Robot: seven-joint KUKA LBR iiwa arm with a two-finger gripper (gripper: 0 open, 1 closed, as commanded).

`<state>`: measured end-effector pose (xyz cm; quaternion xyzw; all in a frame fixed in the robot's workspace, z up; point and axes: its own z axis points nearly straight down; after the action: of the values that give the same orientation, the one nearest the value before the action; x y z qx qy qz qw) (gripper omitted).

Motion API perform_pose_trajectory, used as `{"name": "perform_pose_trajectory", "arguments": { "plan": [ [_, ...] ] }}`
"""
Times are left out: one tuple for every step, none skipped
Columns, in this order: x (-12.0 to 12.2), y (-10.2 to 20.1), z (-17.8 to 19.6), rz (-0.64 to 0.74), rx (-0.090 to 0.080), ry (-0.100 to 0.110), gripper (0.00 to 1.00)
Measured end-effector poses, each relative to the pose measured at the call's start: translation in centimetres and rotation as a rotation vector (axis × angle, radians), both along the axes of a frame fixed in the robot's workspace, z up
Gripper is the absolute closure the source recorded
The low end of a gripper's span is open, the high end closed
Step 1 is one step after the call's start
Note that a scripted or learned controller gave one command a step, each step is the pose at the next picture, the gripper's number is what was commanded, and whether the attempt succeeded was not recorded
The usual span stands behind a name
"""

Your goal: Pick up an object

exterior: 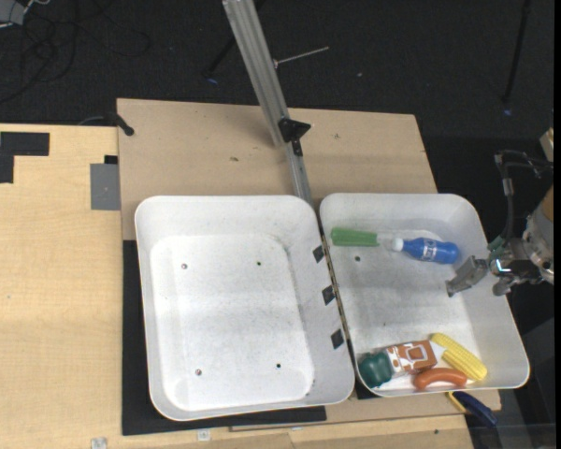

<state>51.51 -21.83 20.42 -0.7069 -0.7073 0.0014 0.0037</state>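
Observation:
The right bin holds several objects. A green bar and a blue bottle with a white cap lie near its far side. In its near corner sit a dark green piece, a white and orange box, a yellow corn cob and an orange curved piece. My gripper hangs over the bin's right rim, just right of and below the blue bottle. It is open, with nothing between its fingers.
The left bin lies beside the right one, with black clips along the shared wall. A slanted metal rail rises from behind the bins. A wooden bench top lies at the left.

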Motion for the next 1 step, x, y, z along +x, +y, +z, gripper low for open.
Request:
{"name": "perform_pose_trajectory", "arguments": {
  "plan": [
    [0.10, -0.04, 0.24, -0.001, -0.002, -0.005, 0.00]
  ]
}}
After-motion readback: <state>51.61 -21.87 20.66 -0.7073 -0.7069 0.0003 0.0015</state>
